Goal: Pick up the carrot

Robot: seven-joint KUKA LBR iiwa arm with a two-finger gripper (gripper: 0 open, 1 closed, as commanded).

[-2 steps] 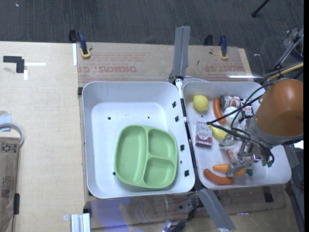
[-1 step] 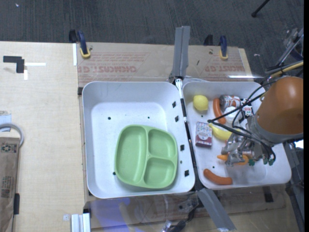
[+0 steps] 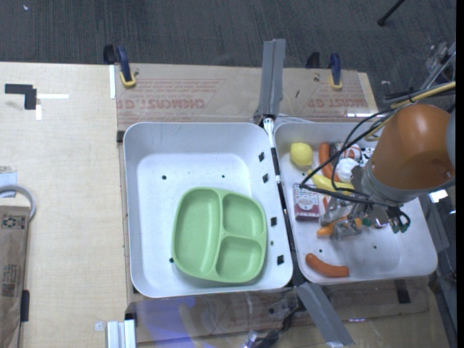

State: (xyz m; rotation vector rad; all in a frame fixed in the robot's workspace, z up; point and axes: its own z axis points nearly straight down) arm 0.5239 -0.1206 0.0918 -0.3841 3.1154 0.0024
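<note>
Dark carpet beyond; pale wooden worktop carrying two shallow white bins side by side. Left bin holding a green divided plate; right bin crowded with small things.

Grey arm with orange band reaching in from the right, wrist over the middle of the right bin; hand low among the clutter, fingertips buried in wires and small objects; cannot tell whether wide or narrow, nor whether anything sits between the fingers.

Carrot judged to be the orange tapered piece lying alone near the bin's front wall; clear of the other items, apart from the hand. Long axis roughly left to right in view, slightly tilted. Direction from hand: toward the near edge and a little left.

Other orange bits by the hand and a slim orange-red piece near the yellow lemon; identity unsure; risk of mistaking them. Small red packet between lemon and hand.

Judgement: carrot not yet lifted; next move calls for a shift toward the front wall, fingers set across the long axis.
</note>
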